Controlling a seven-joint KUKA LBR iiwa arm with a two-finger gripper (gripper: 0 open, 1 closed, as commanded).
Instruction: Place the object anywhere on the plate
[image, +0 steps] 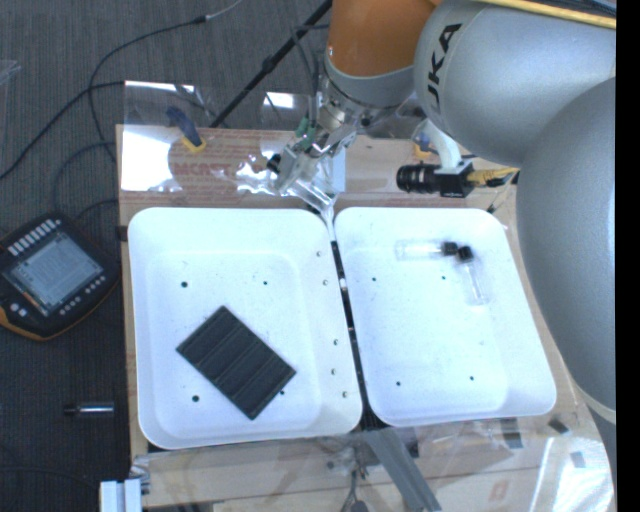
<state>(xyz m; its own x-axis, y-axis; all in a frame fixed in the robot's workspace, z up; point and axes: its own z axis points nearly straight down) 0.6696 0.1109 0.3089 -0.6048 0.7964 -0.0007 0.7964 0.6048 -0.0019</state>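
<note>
The gripper (312, 185) hangs above the bins' far edge; its finger state cannot be determined. The clear object (448, 258) lies in the right bin (520, 400). The dark plate (236, 361) lies in the left bin (150, 400), well apart.

Two white bins sit side by side: the left bin (150, 300) and the right bin (520, 330). One dark ribbed plate (237, 361) lies in the left one. One clear object (445, 256) with a black part lies in the right. One arm (520, 80) and one gripper (310, 185) reach above. One pendant (50, 275) lies on the floor.
</note>
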